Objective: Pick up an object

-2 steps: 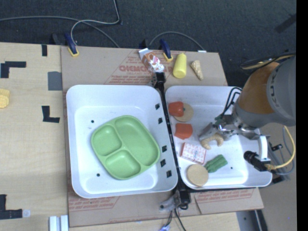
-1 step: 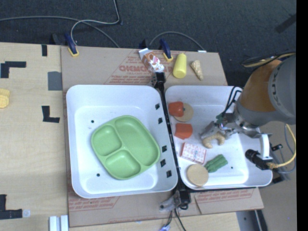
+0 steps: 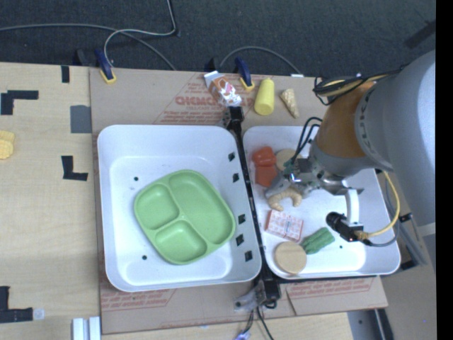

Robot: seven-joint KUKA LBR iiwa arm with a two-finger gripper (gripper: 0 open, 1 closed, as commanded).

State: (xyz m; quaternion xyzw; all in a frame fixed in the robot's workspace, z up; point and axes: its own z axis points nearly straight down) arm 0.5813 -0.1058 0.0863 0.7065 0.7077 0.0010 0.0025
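A round tan biscuit (image 3: 290,258), a green pickle-like piece (image 3: 318,240) and a pink cracker packet (image 3: 284,225) lie nearest the camera, below the claw (image 3: 290,183). The claw hangs just above a pale croissant-shaped piece (image 3: 284,199); its opening cannot be told. A red block (image 3: 264,164) sits left of it, the green divided plate (image 3: 185,215) farther left.

- Two white bins (image 3: 113,211)
- Pale green divided plate (image 3: 184,216)
- Red-orange bottle (image 3: 264,165)
- Tan croissant-shaped piece (image 3: 284,200)
- Pink-and-white checked packet (image 3: 284,225)
- Green vegetable-shaped piece (image 3: 317,240)
- Beige round disc (image 3: 290,258)
- Yellow cylinder (image 3: 264,96) on brown cardboard (image 3: 163,98) with red print
- Grey arm (image 3: 396,119), orange band (image 3: 340,129)
- Yellow cable (image 3: 386,222)
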